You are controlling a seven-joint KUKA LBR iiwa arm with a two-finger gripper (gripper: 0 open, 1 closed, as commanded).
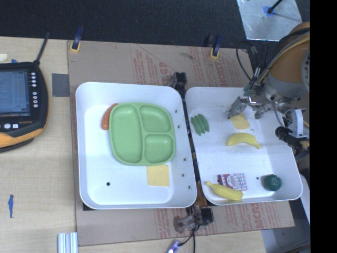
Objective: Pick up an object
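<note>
Right now I see my end effector (238, 108) low over the far part of the right bin (210, 96), its two fingers spread a little with nothing between them that I can make out. Just beneath its tip, almost touching, lies a pale yellow chunk (240, 122). A little nearer to me from there is a yellow banana (244, 139), lying flat on the bin floor. Off to the left of the end effector, by the bin's inner wall, sits a green pea pod (200, 124). Well towards me along the near wall are a second banana (225, 191), a small red and white packet (233, 181) touching it, and a dark green round thing (272, 182) in the corner. Farther left, in the left bin (89, 141), I see a green divided plate (142, 134), an orange piece (106, 117) peeking from under its edge, and a yellow square slice (158, 175). Past that, on the surface (47, 167), rests the pendant (20, 107).
</note>
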